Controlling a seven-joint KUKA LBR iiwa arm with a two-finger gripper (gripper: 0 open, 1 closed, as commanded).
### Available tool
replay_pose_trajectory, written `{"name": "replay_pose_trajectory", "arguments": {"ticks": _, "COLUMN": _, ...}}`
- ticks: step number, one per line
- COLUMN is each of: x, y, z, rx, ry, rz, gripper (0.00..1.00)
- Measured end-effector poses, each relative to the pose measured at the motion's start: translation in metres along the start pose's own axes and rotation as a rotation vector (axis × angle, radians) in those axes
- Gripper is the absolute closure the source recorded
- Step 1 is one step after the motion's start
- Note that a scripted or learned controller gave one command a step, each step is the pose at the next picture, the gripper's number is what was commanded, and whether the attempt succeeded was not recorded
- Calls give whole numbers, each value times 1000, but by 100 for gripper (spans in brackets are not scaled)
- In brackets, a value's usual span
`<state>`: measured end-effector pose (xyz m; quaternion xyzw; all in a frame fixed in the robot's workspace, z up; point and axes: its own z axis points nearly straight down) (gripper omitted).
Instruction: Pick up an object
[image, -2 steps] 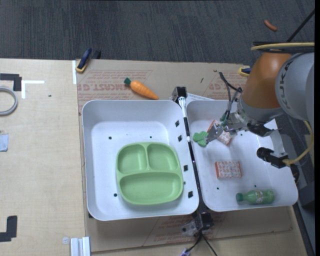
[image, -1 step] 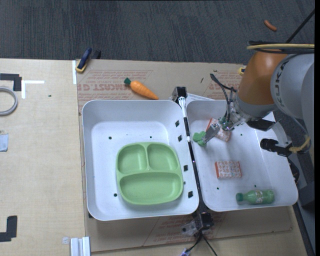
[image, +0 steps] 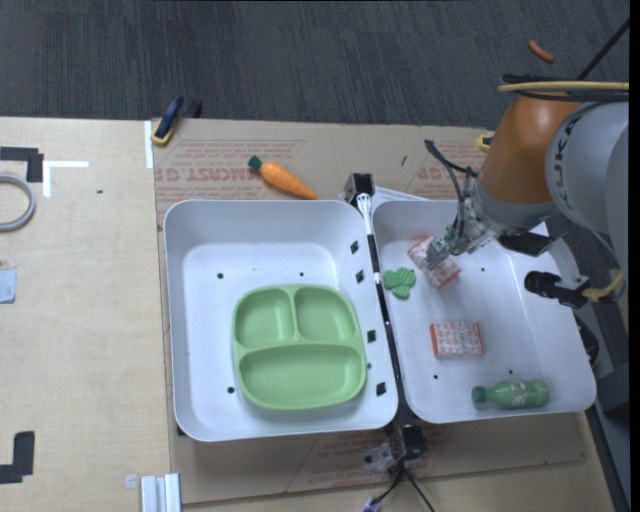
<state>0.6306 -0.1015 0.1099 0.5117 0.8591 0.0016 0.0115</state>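
Observation:
My gripper (image: 441, 250) is low in the right bin (image: 560, 340), near its far left corner. It sits right on top of a small pink and white packet (image: 441, 272), which shows partly beneath it. A green leafy toy (image: 400, 281) lies just left of the packet, by the bin's left wall. In the middle of the bin lies a red and white box (image: 457, 339). A green bottle (image: 512, 393) rests on its side near the front edge.
The left bin (image: 200, 300) holds a green divided plate (image: 298, 347). A toy carrot (image: 283, 177) lies on the cardboard behind the bins, and a blue marker (image: 168, 118) sits further left. The arm's grey and orange body (image: 545, 140) hangs over the right bin's far side.

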Motion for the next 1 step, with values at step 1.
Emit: {"name": "replay_pose_trajectory", "arguments": {"ticks": 1, "x": 77, "y": -29, "z": -84, "rx": 16, "ry": 17, "rz": 93, "gripper": 100}}
